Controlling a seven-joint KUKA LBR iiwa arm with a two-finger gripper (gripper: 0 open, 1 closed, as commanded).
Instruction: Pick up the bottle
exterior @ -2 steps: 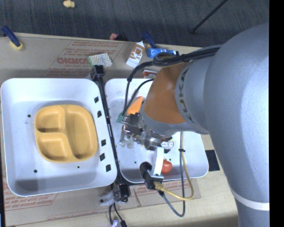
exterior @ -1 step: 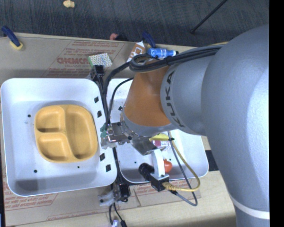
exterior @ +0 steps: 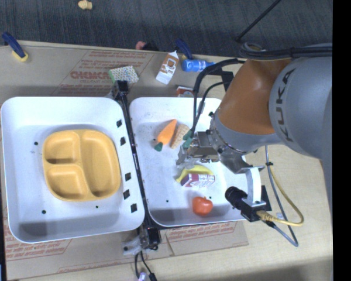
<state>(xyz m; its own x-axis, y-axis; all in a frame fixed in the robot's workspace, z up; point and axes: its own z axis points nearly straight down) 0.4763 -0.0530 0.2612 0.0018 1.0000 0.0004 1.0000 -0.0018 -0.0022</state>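
In the right bin [exterior: 164, 209], a small white and red object that looks like the bottle [exterior: 200, 180] lies on its side against a yellow banana [exterior: 193, 171]. My gripper [exterior: 190, 151] hangs low just above and to the left of them, near the bin's middle. Its tip is dark and partly hidden by the wrist [exterior: 254, 107]. Nothing can be seen held in it.
An orange carrot [exterior: 166, 133] and a tan cone [exterior: 179, 134] lie left of the gripper, and a red tomato [exterior: 202, 205] sits near the front wall. The left bin [exterior: 17, 174] holds a yellow divided plate [exterior: 82, 164]. A small carton [exterior: 168, 67] and blue item [exterior: 193, 65] lie behind the bins.
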